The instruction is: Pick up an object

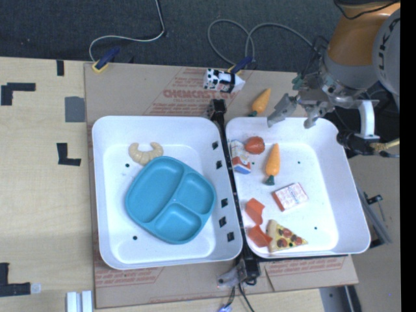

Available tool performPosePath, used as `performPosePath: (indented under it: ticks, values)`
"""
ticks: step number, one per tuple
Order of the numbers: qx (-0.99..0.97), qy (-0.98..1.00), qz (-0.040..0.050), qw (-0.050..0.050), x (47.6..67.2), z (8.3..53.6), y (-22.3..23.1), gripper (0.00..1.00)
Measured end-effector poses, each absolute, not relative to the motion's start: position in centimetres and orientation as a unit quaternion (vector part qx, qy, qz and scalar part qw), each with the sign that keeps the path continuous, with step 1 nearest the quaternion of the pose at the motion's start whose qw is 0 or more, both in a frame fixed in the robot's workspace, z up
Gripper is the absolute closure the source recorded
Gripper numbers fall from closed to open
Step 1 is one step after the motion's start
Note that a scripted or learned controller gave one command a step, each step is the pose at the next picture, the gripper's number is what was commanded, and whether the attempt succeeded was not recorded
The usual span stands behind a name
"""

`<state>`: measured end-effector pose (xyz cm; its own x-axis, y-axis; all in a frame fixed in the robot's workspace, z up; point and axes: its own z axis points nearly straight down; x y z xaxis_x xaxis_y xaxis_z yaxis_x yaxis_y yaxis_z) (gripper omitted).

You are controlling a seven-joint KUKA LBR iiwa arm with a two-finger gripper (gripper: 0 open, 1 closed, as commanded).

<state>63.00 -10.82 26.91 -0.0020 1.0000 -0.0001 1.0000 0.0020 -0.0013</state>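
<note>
Nearest cam, front of right bin [348, 194]: pizza slice [285, 236] w/ toppings, flat on bin floor, touching a red piece [259, 236] on its left. A second red piece [254, 208] lies just above that, near the divider.

Mid right bin: small red/white box [290, 196], lying flat, tilted, apart from the rest. Above it a carrot [273, 160], orange w/ green tip pointing toward the front. Left of carrot: red round item [254, 145], and just below-left of it a small white/red/blue item [240, 164] close to the bin's left wall; can't tell what it is.

Left bin [104, 194]: blue divided plate [170, 199], 3 compartments, sits diagonal across the floor. Pale croissant-shaped item [144, 151] just beyond its upper-left edge, touching or nearly so.

Outside bins, on cardboard behind right bin: a second carrot [260, 100], and a black/white spotted item [219, 80] further left. Cables run across the dark floor behind.

Gripper [298, 111]: above back edge of right bin, upper right. Fingers spread apart, released, nothing between them. Not touching any item; nearest are the carrot outside the bin and the red round item inside.

Task objs all at rest in the bins, none lifted.
</note>
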Motion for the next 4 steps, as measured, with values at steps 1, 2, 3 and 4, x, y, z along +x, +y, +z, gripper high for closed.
performPosePath:
  ticks: [1,2,3,4]
  values:
    - [-0.707,-0.707,0.0023,0.003,62.9,10.7,-16.2,0.00]
    - [-0.707,-0.707,0.0012,0.000,65.6,8.9,-11.2,0.00]
    - [-0.706,-0.708,0.0000,0.000,66.9,8.5,-11.2,0.00]
    - [-0.706,-0.708,-0.0002,-0.001,66.9,9.5,-11.1,1.00]
